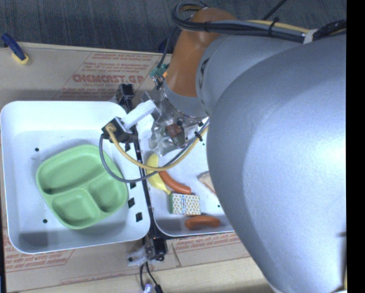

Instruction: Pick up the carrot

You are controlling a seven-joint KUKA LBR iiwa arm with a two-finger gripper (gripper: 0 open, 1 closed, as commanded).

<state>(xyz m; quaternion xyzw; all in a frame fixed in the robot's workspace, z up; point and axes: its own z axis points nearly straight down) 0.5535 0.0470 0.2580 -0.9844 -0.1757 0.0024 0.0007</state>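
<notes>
One arm (274, 133) reaching from right | gripper (164, 140) above carrot (175, 183) | finger state unclear

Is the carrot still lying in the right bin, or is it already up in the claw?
In the bin. The carrot lies flat on the right bin floor beside the banana, below the claw.

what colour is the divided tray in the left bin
Light green: the three-compartment plastic tray, clearest in the camera view.
</notes>
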